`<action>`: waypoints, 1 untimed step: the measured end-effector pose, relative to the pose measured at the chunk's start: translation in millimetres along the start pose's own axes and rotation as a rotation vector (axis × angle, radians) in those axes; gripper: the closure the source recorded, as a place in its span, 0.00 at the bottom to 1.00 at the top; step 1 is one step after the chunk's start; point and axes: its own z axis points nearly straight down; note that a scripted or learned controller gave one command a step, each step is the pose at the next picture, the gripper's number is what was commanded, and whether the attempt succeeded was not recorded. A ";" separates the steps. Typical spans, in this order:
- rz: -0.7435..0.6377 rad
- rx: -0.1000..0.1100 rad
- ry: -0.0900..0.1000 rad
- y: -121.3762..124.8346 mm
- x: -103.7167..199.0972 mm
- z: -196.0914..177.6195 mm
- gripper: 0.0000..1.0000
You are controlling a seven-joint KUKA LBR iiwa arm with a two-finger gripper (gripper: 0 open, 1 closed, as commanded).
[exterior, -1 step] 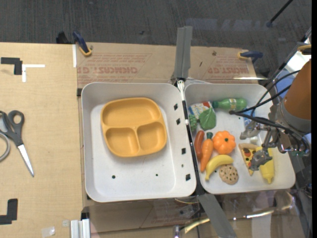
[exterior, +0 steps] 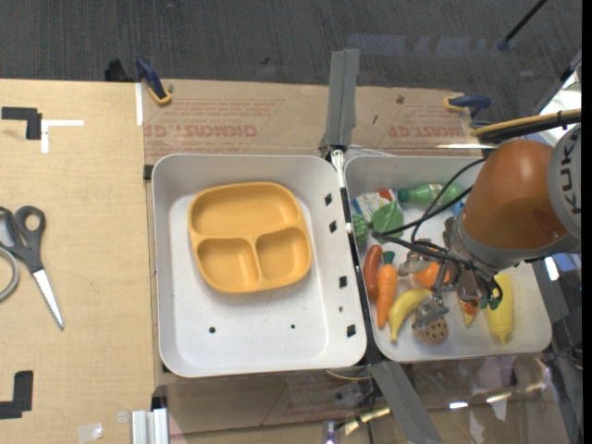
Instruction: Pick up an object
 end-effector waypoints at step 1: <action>0.271 0.001 -0.001 11.9 -18.3 0.3 0.00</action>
